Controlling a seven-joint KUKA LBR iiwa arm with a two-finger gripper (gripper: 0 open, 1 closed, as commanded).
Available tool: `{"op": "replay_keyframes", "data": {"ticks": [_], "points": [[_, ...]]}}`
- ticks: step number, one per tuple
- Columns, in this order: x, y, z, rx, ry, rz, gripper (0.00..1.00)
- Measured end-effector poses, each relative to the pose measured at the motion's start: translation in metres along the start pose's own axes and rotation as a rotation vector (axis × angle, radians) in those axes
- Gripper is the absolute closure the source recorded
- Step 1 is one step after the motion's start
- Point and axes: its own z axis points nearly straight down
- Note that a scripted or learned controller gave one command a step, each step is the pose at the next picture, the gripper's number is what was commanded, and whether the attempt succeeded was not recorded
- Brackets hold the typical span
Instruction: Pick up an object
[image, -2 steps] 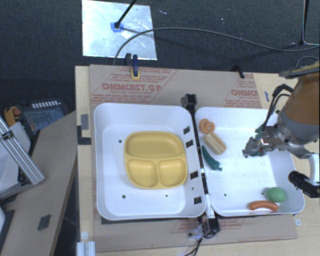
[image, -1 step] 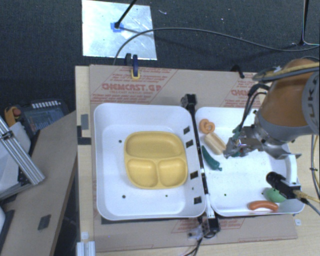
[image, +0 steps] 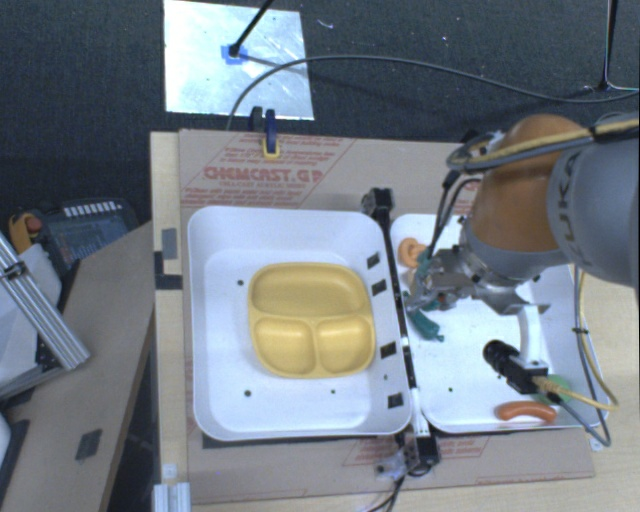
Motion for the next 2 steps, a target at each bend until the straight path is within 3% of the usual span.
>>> {"op": "replay_keyframes", "data": {"ticks": [1, 2], "points": [[0.051, 0.009, 0.009, 0.0, -0.001, 0.001, 1.0], [0.104, 0.026, -0.005, -0.002, 0.0, 0.0, 1.0]]}}
